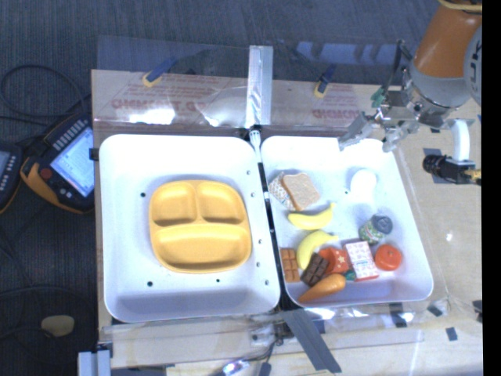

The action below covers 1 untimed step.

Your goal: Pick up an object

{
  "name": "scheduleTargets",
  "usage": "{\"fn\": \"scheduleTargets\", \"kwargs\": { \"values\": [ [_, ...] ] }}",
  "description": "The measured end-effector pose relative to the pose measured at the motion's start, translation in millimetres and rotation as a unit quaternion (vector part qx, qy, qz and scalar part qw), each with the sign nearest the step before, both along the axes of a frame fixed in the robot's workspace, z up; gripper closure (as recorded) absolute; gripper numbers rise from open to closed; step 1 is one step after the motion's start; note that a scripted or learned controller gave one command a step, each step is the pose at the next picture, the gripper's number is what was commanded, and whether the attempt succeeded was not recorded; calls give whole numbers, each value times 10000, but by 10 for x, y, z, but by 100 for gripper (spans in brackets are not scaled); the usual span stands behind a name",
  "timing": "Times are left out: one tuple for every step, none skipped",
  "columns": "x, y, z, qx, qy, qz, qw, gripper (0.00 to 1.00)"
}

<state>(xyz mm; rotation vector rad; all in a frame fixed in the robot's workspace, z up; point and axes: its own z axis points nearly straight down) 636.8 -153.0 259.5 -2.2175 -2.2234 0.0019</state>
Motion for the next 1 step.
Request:
{"fn": "scheduleTargets", "kwargs": {
  "values": [
    [123,171,-1652,-16,-7,-7,10000,0]
  ]
}}
